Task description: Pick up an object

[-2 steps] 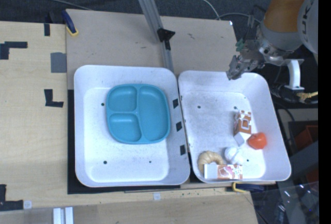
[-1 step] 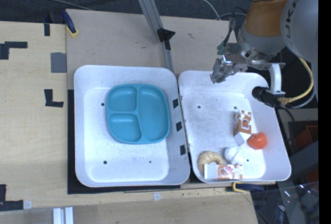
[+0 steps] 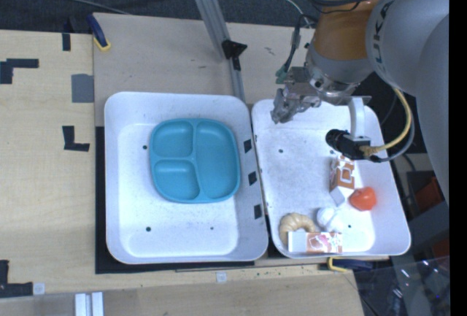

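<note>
I hover my gripper (image 3: 283, 112) at the right bin's (image 3: 292, 161) eleven o'clock corner; whether my fingers are parted, I cannot tell. The croissant (image 3: 295, 222), carton (image 3: 343, 176) and orange ball (image 3: 363, 198) lie toward five o'clock.

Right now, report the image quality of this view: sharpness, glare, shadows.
Camera view: soft overall; small items by the croissant and orange ball blur together; mild glare off the white bin rim; faint shadows beside the blue tray; gripper detail murky.
</note>
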`<state>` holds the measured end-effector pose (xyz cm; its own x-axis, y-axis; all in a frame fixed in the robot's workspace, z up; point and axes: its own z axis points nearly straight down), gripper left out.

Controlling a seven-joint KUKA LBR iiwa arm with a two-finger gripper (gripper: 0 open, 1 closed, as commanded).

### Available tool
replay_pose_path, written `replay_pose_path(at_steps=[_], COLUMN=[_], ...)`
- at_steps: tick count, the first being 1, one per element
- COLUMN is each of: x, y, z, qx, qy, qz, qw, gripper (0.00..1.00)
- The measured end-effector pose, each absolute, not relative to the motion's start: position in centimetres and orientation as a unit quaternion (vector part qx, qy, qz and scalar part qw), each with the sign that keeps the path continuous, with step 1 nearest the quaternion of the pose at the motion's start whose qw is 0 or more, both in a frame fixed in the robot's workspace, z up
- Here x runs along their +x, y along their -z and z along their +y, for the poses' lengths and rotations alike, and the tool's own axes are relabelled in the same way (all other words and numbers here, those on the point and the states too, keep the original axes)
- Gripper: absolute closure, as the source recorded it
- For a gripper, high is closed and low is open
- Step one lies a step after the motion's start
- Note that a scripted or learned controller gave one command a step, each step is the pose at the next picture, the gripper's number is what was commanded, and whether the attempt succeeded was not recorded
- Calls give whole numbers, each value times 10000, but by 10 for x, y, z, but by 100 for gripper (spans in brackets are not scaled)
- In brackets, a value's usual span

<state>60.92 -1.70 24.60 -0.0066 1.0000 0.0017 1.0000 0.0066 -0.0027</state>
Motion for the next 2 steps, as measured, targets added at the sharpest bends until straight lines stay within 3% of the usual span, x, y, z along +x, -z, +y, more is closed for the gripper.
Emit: replay_pose_path(at_steps=[2], x=[623], y=[-232], z=[99], qx=[-7041], qy=[3], qz=[-7101], qw=[9], gripper=[100])
